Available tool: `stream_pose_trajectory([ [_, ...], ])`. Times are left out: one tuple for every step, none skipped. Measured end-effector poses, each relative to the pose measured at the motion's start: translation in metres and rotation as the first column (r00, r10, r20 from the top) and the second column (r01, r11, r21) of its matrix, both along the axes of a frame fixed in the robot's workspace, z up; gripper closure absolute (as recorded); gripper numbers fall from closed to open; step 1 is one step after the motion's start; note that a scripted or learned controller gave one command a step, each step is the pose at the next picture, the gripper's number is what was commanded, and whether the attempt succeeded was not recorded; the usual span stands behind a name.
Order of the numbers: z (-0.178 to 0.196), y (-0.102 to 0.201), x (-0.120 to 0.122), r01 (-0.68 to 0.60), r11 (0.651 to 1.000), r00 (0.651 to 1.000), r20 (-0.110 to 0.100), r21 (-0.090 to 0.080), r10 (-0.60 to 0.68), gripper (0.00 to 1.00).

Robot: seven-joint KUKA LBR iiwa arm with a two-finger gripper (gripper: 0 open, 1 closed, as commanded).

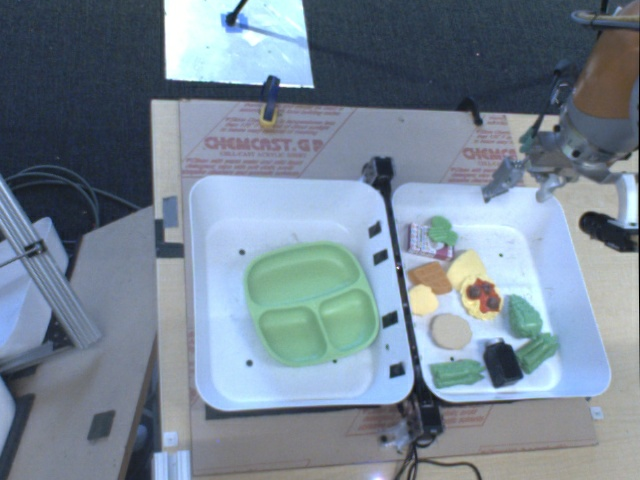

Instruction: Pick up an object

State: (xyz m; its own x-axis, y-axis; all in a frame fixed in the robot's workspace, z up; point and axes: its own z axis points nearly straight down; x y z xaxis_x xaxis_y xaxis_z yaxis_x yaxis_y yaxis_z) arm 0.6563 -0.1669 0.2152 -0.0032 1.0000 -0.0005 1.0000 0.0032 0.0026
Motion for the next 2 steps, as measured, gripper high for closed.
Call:
stream_pose_trajectory([
  [-0.134, 0.038, -0.041, 0.002, 1.0, 1.0, -0.003, 0.005, -0.002, 0.0],
  [-0.131, -0.024, -0.14, 0.011, 1.0, 1.0, -0.008, -0.002, -0.011, 0.0],
])
